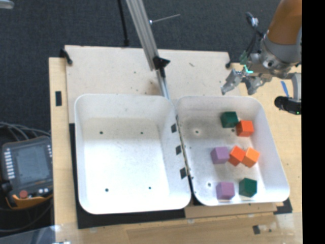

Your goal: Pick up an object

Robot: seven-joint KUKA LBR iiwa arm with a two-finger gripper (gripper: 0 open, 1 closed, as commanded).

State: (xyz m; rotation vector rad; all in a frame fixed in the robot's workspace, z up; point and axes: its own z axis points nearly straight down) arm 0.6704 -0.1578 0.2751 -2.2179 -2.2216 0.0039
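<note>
The right bin [269, 136] holds several small blocks: a dark green one [229, 119] beside an orange one [245, 127] near the back, a purple one [220, 154] touching two orange ones [236, 155] [250, 157] in the middle, and a purple one [225, 190] and a green one [248, 187] at the front. My gripper [241, 84] hangs above the bin's far rim, behind the blocks. Its fingers are spread apart with nothing between them.
The left bin [86, 136] sits beside the right one, sharing a middle rim. A slanted metal pole [144, 32] crosses over the bench behind the bins. A teach pendant [28, 169] lies off the bench at the left.
</note>
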